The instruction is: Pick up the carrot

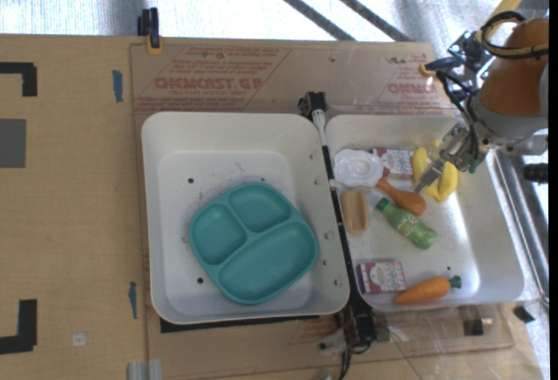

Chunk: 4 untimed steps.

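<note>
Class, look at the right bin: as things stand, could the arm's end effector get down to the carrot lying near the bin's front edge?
Probably yes. The carrot lies on its own near the front wall of the right bin, with nothing on top of it. The end effector hovers farther back, above the yellow banana.

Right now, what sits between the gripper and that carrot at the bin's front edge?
In the camera view, a green bottle lies between the gripper and the carrot.

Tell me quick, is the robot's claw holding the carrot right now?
Gripper: cannot be told whether open or closed; it is over the right bin, far from the carrot, which lies near the front wall.
</note>
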Available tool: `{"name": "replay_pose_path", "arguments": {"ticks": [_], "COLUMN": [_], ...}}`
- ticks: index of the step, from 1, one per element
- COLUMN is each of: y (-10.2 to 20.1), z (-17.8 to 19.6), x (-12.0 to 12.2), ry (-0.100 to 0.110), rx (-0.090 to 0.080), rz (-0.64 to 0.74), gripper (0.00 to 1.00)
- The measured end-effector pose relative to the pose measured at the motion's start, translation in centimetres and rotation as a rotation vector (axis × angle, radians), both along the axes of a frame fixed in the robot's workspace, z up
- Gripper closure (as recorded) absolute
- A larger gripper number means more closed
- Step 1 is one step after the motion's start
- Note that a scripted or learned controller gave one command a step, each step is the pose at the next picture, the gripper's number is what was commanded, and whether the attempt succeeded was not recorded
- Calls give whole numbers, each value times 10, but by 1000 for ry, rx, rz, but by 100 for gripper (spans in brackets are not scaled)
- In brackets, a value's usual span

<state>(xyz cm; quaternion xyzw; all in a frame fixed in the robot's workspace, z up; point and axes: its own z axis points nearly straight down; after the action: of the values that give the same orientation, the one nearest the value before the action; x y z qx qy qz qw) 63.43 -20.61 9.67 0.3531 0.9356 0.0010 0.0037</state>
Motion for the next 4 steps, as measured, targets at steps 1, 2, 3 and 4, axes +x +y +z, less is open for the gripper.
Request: {"name": "replay_pose_path", "arguments": {"ticks": [1, 2, 3, 4], "y": [-19, 54, 43, -12], "z": [52, 69, 61, 69], "x": [-83, -120, -154, -117], "ry": [3, 2, 5, -3], "rx": [-2, 2, -1, -9], "rz": [181, 165, 609, 795], "gripper": [0, 0, 0, 0]}}
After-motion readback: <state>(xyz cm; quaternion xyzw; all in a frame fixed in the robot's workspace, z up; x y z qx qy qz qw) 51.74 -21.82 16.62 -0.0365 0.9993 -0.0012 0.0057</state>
